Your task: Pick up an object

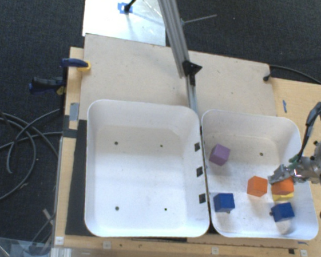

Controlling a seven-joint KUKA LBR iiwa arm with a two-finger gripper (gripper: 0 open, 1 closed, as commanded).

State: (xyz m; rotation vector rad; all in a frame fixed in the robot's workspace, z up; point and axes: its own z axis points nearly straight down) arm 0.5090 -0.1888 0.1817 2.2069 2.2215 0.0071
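Dark carpet surrounds a pale wooden bench (155, 72) bearing two shallow, glossy white bins; the right bin (247, 129) holds small matte blocks: a purple cube (220, 154), an orange cube (257, 186), a blue cube (224, 202), a second blue cube (283, 212), and an orange-and-yellow block (283, 190) near the right wall. The gripper (286, 174) sits directly over this last block, suggesting the grasp step is in hand. How far its jaws stand apart cannot be told, so a confirmed closure and a straight lift would follow.

desk (172, 74) – pale board, fills frame centre to upper right. Two white bins side by side on it: left bin (98, 147) lower centre, right bin (289, 134) lower right, rims touching.
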